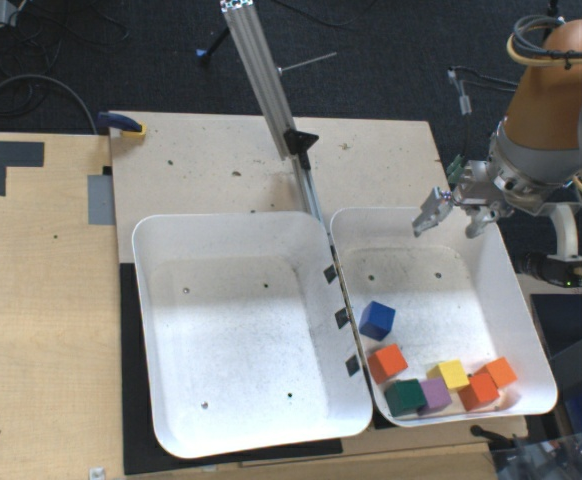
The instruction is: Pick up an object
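While we hang over the far rim of the right-hand shallow white bin (531,313), our two-finger hand (453,213) looks spread and holds nothing | nearest target: small blue cube (376,320), on the bin floor nearer the camera, leftward | other cubes cluster at near edge

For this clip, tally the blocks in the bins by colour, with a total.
Blue block: 1
Orange blocks: 2
Red-orange block: 1
Yellow block: 1
Green block: 1
Purple block: 1
Total: 7, all in the right bin.
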Available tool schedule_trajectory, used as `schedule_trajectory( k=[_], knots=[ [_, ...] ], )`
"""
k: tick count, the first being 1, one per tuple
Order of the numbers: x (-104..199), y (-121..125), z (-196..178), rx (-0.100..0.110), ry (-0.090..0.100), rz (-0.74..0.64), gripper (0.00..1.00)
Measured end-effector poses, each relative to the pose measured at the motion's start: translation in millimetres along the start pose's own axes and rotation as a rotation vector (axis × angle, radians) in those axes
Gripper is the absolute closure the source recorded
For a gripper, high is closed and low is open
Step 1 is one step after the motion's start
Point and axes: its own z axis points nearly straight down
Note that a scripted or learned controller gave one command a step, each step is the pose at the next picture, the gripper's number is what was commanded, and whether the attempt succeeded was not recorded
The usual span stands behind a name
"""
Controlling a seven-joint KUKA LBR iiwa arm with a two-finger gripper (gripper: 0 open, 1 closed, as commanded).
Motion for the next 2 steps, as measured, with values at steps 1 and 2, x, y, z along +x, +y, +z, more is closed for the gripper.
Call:
schedule_trajectory(
  k=[1,2],
  knots=[
    [-27.1,-115.9,-49.0,0.0,0.0,0.002,0.0],
    [-26.3,-113.1,-56.2,0.002,0.001,0.0,1.0]
  ],
)
